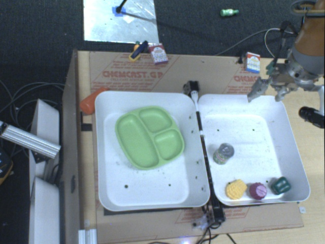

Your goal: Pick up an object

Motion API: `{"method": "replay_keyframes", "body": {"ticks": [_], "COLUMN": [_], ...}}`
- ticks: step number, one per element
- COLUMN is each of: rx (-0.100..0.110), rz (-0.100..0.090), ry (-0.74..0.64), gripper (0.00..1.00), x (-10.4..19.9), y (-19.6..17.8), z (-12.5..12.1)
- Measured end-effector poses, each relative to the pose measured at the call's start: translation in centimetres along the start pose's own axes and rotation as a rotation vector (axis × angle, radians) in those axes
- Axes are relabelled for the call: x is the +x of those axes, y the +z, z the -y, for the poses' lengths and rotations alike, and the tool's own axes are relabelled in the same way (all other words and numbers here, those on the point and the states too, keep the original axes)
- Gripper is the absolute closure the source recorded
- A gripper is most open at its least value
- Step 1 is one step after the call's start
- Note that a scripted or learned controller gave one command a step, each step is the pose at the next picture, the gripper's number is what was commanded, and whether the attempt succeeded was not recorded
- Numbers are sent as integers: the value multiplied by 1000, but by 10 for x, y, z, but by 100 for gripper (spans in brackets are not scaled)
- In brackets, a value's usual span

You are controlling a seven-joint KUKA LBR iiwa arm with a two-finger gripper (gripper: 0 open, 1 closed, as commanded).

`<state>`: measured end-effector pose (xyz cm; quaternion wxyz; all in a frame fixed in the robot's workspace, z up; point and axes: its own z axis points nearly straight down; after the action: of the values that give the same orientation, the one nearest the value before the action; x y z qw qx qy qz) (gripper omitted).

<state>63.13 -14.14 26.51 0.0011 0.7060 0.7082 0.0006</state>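
Four small things lie in the right bin (287,136): a grey can (223,153) near its middle and, along the front wall, a yellow lump (236,189), a purple piece (258,190) and a dark green piece (280,185), their shapes too blurred to name. The gripper (267,88) hovers over that bin's far right corner, its arm cut off at the edge, jaws spread wide with nothing between them. One green divided plate (149,136) sits in the left bin (109,187).

A green divided plate (149,137) lies in the left bin (109,189). Behind the bins, two small cartons (159,54) (252,63) stand on the cardboard counter (218,75). A green bottle (229,12) lies on the floor.
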Motion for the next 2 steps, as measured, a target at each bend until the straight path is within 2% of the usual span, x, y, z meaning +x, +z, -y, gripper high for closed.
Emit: {"method": "replay_keyframes", "body": {"ticks": [1,2], "rx": [4,3], "rz": [-1,-1], "ry": [1,0], "gripper": [0,0], "x": [36,59], "y": [91,157], "z": [46,54]}}
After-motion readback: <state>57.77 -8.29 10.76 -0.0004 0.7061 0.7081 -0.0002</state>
